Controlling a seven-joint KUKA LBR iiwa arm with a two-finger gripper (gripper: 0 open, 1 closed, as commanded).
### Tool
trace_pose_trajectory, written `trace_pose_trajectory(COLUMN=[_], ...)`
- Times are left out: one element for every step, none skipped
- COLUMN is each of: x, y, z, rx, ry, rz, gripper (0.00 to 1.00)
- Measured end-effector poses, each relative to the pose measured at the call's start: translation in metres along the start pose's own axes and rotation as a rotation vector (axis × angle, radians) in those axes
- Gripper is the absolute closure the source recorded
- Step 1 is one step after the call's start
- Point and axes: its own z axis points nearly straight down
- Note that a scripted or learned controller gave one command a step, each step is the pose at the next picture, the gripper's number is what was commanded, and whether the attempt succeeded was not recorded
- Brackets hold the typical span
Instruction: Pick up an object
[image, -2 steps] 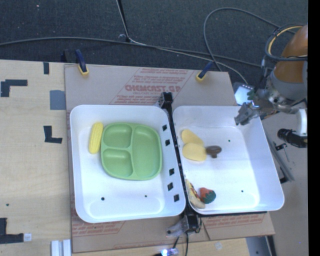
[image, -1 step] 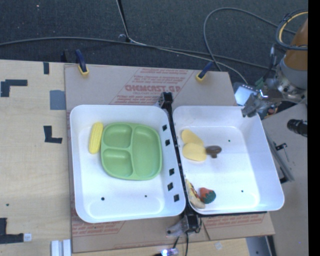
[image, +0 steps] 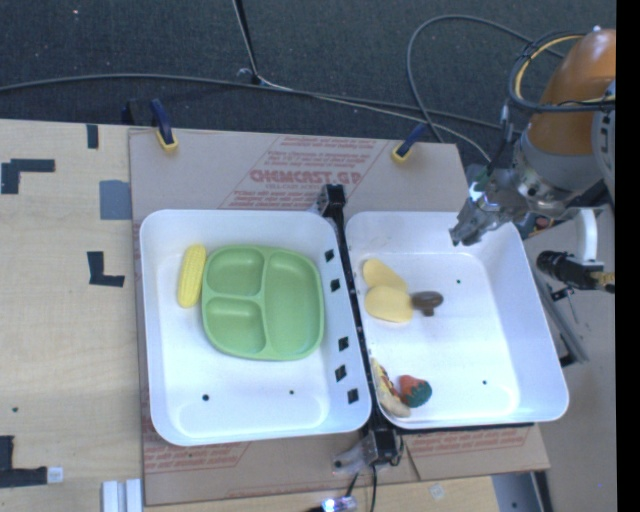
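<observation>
We see gripper (image: 468, 236) hanging over far right corner of right bin (image: 520, 330), nothing between its fingers; whether jaws are parted or closed we cannot tell. Nearer bin's middle: two smooth, rounded yellow pieces (image: 385, 293), small brown mushroom-like lump (image: 427, 301) touching them. At bin's near left corner: red-and-teal toy (image: 413, 390), possibly plastic. Left of bin: glossy green divided plate (image: 264, 301), bumpy yellow corn cob (image: 191, 275).

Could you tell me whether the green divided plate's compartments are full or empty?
Empty: all three compartments of the green divided plate show bare green. The yellow corn cob lies beside it in the left bin.
</observation>
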Motion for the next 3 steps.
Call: trace_pose_trajectory(x=[0.048, 0.095, 0.152], y=[-0.018, -0.039, -0.048], z=[0.013, 0.017, 0.008], rx=[0.001, 0.001, 0.0], ry=[0.0, 0.001, 0.001], rz=[0.0, -0.001, -0.003], gripper=[1.0, 1.0, 1.0])
